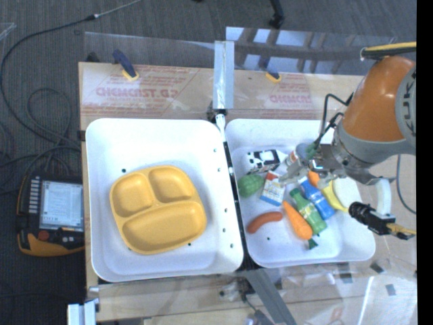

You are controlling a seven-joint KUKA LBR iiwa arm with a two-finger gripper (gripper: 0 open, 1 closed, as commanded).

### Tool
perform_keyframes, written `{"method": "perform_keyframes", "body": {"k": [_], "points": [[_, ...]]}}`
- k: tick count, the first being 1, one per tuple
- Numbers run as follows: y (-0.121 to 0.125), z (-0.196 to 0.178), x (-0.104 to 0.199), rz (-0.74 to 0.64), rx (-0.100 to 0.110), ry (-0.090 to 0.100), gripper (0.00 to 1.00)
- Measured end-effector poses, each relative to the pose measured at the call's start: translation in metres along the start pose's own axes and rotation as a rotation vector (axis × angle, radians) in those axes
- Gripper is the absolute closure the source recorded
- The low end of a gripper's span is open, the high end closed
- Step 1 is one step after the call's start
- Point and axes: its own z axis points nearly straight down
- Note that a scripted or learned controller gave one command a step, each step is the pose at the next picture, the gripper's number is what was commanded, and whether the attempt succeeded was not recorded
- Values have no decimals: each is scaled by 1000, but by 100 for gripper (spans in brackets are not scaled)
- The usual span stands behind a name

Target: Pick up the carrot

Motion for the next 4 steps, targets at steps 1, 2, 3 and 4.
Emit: {"method": "perform_keyframes", "body": {"k": [1, 2, 3, 4], "points": [[-46, 57, -11, -147, 1, 1, 0], [-41, 113, -59, -136, -16, -5, 0], [20, 77, -99, 161, -2, 5, 0], [43, 44, -96, 352, -1, -3, 0]]}}
